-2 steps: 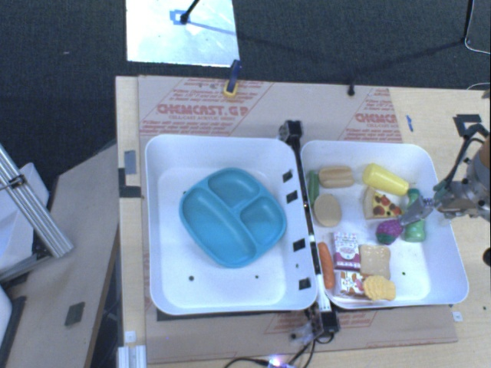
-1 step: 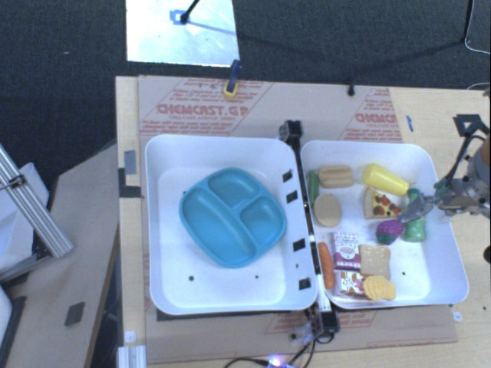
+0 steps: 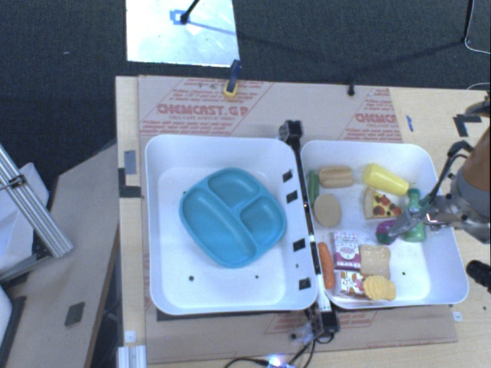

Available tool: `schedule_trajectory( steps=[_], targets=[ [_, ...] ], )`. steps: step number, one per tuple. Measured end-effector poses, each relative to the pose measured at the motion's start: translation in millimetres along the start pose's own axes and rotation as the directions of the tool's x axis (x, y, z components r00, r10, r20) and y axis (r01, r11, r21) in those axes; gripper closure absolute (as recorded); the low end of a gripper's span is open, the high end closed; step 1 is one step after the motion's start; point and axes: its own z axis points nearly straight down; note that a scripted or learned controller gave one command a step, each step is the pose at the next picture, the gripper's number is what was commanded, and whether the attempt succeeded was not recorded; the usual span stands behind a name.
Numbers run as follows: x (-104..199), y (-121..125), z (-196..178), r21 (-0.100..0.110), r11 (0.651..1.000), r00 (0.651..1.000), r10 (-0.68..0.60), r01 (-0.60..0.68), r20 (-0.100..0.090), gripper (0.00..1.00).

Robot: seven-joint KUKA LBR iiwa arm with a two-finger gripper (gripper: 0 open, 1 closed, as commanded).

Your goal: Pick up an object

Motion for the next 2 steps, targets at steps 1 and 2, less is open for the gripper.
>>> schedule_trajectory(
  steps=[1, 2],
  targets=[
    [11, 2, 57, 0.001, 1.0, 1.0, 0.0, 0.0, -0.001, 0.0],
    [11, 4, 80, -0.006, 1.0, 1.0, 0.0, 0.0, 0.0, 0.0]
  ],
)
